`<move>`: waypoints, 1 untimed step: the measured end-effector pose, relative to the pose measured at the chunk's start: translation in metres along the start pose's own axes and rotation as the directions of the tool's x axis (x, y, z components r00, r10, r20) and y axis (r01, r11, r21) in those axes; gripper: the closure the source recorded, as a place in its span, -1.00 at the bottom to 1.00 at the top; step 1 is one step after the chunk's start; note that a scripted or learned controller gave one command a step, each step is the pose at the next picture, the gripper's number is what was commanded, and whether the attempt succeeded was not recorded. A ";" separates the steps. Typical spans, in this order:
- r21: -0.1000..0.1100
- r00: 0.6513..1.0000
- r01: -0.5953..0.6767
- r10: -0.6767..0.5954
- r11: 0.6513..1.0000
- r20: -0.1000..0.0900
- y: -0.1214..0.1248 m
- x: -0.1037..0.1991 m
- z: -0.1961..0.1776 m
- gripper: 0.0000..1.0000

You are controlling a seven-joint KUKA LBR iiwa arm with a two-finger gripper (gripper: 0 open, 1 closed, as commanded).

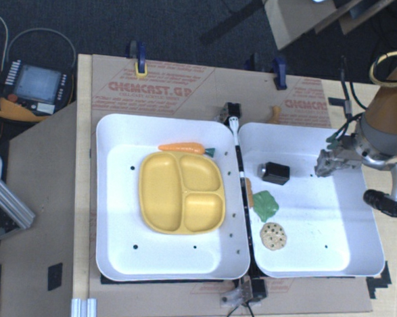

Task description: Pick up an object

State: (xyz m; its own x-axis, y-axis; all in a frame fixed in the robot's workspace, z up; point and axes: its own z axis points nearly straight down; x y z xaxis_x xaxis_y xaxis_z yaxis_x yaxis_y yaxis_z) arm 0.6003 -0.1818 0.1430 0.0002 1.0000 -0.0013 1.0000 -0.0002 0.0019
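In the right bin [354,260] lie a small black block [276,172], a green leafy piece [265,204] and a round speckled cookie [273,236]. A thin brown stick [248,191] rests along that bin's left wall. My gripper [325,164] hangs over the right bin's upper right part, well to the right of the black block. Nothing shows between its fingers. The left bin [111,243] holds a yellow divided plate [181,192] and an orange carrot [184,147] just above the plate.
The grey arm with its orange band [393,93] comes in from the upper right. Two blue clamps [141,54] [280,70] grip the bench's far edge. A pendant with a screen [35,85] lies at the far left.
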 end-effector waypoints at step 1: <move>-0.004 1.000 0.001 -0.001 1.000 0.001 -0.001 -0.002 -0.064 1.00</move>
State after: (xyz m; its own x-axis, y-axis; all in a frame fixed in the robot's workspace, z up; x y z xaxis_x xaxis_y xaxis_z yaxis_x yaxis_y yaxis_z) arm 0.5996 -0.1835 0.2067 -0.0007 1.0000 -0.0025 1.0000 0.0008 0.0059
